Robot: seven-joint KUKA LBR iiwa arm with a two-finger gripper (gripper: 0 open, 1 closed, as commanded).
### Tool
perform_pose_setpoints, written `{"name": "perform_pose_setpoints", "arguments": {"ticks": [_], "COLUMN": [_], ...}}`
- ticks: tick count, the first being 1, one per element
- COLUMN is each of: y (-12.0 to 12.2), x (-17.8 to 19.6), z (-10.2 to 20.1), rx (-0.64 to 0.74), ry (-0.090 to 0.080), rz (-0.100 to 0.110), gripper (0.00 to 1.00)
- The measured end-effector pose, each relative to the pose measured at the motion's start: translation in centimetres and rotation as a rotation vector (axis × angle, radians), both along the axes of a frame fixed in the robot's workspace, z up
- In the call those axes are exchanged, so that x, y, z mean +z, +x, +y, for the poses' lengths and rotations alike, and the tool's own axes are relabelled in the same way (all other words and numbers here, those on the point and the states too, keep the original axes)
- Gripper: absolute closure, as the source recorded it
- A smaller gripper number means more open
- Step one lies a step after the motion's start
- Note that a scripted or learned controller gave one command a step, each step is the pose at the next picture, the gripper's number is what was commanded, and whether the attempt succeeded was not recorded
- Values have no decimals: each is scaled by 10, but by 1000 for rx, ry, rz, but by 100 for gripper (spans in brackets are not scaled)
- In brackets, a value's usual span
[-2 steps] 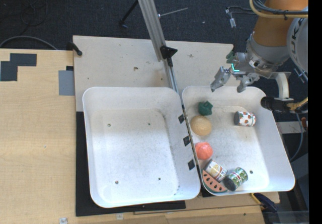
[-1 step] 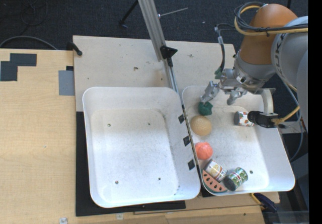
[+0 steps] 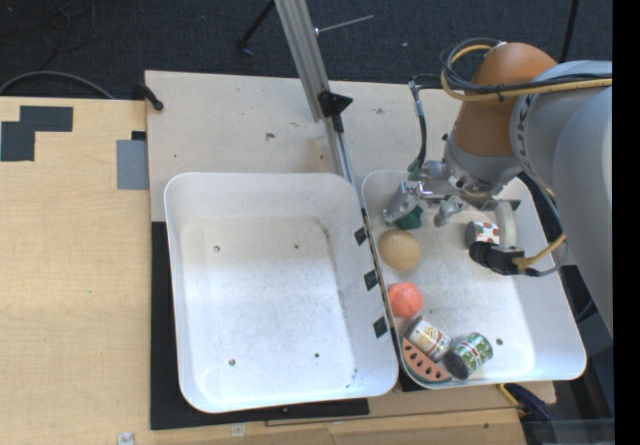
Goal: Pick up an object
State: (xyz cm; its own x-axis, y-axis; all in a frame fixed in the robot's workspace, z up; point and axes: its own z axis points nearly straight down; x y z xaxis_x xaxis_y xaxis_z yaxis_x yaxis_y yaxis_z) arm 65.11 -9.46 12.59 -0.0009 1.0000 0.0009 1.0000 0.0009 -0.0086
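Two bins: shallow white trays side by side on the bench (image 3: 230, 123), meeting along a shared inner edge.
Bench: pale worktop; both bins sit toward its near edge, on a black mat.
Arm (image 3: 560, 123): grey with an orange band above the wrist, reaching in from the right over the far part of the right bin.
Left bin (image 3: 265, 298): the larger tray, white floor with a few small dark specks.
Right bin (image 3: 520, 333): holds all loose objects, grouped along its left side and near edge.
Aluminium bar (image 3: 300, 33): slanted profile rising from the far edge of the bins, with a checkered tag at its top end.
Gripper (image 3: 425, 195): low over the far-left corner of the right bin; finger opening cannot be told, and no object is seen between the fingers.
Green object (image 3: 408, 218): small, dark green, just beside the gripper tip; contact cannot be confirmed.
Tan ball (image 3: 400, 251): round, against the left wall of the right bin, just nearer than the green object.
Orange ball (image 3: 405, 299): nearer again, along the same wall.
Small cans (image 3: 450, 348): two, lying on their sides at the near-left corner, labels too small to read.
Red slice (image 3: 422, 365): curved red piece with dark dots, at the near edge beside the cans.
Printed card (image 3: 485, 231): small white and red-brown item under the wrist, markings unreadable.
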Motion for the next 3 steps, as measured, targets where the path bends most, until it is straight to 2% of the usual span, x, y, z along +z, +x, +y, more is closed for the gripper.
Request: {"name": "perform_pose_setpoints", "arguments": {"ticks": [1,2,3], "y": [0,-3,2], "x": [-36,-27,36], "z": [2,1,0], "rx": [-1,-5,-3], "ry": [-1,1,-1], "rz": [-5,6,-12], "gripper": [0,100,100]}}
